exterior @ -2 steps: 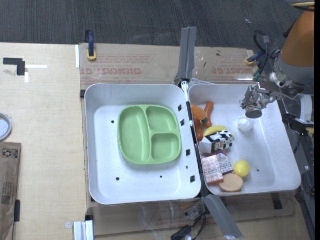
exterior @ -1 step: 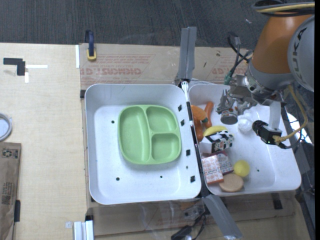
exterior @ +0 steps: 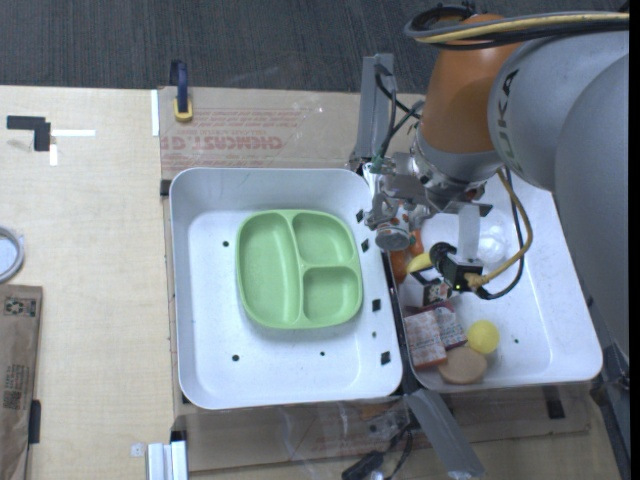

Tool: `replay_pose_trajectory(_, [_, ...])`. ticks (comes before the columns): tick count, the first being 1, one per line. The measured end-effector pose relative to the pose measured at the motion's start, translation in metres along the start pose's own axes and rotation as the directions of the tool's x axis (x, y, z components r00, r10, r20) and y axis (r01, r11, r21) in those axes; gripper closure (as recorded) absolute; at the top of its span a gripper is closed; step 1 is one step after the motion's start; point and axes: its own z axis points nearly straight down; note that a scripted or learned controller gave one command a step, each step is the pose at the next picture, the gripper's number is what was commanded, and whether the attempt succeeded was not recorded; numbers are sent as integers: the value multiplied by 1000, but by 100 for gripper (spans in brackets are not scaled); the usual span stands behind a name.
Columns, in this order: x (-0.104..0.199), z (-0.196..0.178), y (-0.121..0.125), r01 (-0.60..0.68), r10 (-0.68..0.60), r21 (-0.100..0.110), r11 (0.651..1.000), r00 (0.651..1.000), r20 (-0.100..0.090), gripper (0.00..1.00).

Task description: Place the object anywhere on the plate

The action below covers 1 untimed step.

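I've got the claw [exterior: 408, 230] low in the right bin [exterior: 560, 308], grip unreadable; the plate [exterior: 299, 267] lies left, across the divider.

A light green plate [exterior: 298, 268] with three compartments lies flat in the middle of the left white bin [exterior: 200, 368], centre-left of the frame. In the right bin [exterior: 560, 358], toward the lower right, sit a yellow ball [exterior: 484, 336], a tan round piece [exterior: 464, 367] and a red-and-white packet [exterior: 427, 333], close together.
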Motion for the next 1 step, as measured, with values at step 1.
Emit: replay_pose_trajectory(1, [0, 0, 0, 0, 0, 0, 1000, 1000, 0, 0])
